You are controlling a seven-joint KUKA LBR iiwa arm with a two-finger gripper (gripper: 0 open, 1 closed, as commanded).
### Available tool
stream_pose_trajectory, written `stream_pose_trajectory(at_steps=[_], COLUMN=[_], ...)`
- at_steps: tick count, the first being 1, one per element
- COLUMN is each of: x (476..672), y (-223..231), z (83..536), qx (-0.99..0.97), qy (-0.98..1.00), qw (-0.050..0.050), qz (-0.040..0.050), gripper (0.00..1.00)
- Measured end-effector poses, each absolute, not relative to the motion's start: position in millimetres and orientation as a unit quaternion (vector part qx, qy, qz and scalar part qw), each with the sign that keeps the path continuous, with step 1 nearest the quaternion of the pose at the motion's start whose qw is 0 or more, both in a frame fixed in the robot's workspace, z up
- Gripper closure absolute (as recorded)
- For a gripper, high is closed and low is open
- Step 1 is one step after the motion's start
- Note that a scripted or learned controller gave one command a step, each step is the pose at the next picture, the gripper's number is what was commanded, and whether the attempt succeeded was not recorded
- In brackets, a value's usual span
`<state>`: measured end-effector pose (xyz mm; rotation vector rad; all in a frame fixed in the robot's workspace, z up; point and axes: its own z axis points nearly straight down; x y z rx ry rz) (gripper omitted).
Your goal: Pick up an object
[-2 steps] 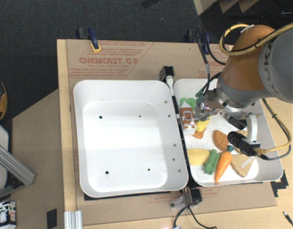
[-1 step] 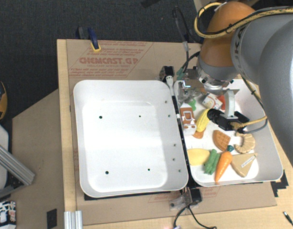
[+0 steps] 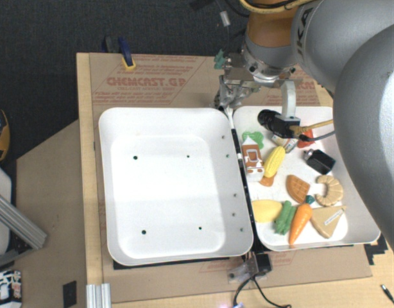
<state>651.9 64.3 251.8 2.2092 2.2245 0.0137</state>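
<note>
The big grey robot arm with the orange band (image 3: 351, 76) takes up the right side, reaching in over the bench. Under everything lies a brown cardboard sheet (image 3: 165, 95). Red print on it, just left of the gripper from where I stand, reads "CHEMCAST G.P"; the smaller lines beneath are too fine to read.

The shallow white left bin (image 3: 120, 172) spreads out left of the gripper and nearer to me, with four dark dots on its floor. The shallow white right bin (image 3: 351, 233) lies to the gripper's right and nearer to me.

The two-finger gripper (image 3: 226, 102) hangs low over the far end of the seam where the bins meet. I cannot tell whether it is open or closed, and I can see nothing in its hold.

The things to pick all lie in the right bin, nearer to me than the gripper and to its right:
- orange plastic carrot (image 3: 299, 218)
- yellow toy corn cob (image 3: 274, 160)
- tan wedge (image 3: 327, 222)
- yellow lemon-shaped piece (image 3: 266, 209)
- tan croissant-shaped piece (image 3: 330, 190)
- brown waffle-patterned piece (image 3: 298, 187)
- brown-and-white printed box (image 3: 251, 158), its print unreadable
- green pod (image 3: 285, 215)
- green leafy piece (image 3: 251, 137), the closest to the gripper
- small black block (image 3: 320, 161)

Far off to the gripper's left, a blue-and-yellow clamp (image 3: 126, 55) sits on the cardboard's far edge.
</note>
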Motion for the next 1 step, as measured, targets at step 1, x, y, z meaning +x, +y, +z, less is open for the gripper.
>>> stream_pose_trajectory(at_steps=[1], x=[666.9], y=[129.8], z=[225.2], qx=[0.705], qy=[0.709], qw=[0.001], qz=[0.0015], gripper=[1.0])
